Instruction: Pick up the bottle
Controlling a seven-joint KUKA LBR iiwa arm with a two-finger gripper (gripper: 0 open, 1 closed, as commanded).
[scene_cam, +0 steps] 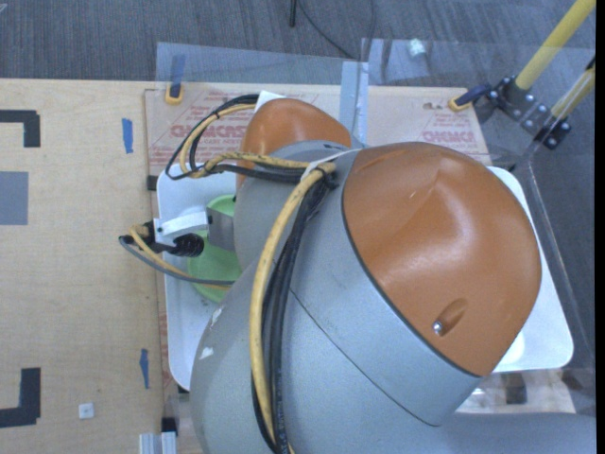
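Note:
The grey and orange arm (397, 282) fills most of the camera view and hangs over both bins. A light green object (216, 274) shows in the left bin (184, 339) just under the arm's wrist; I cannot tell if it is the bottle. A white fitting with a black plug and cables (175, 235) juts left from the wrist over that bin. The arm's own body hides the gripper's end.
The right bin's (548, 339) corner shows past the arm's orange dome. Cardboard liners (444, 126) lie behind the bins. The wooden bench (76, 253) spreads to the left, with blue tape marks. A yellow-handled tool (558, 41) leans at the top right.

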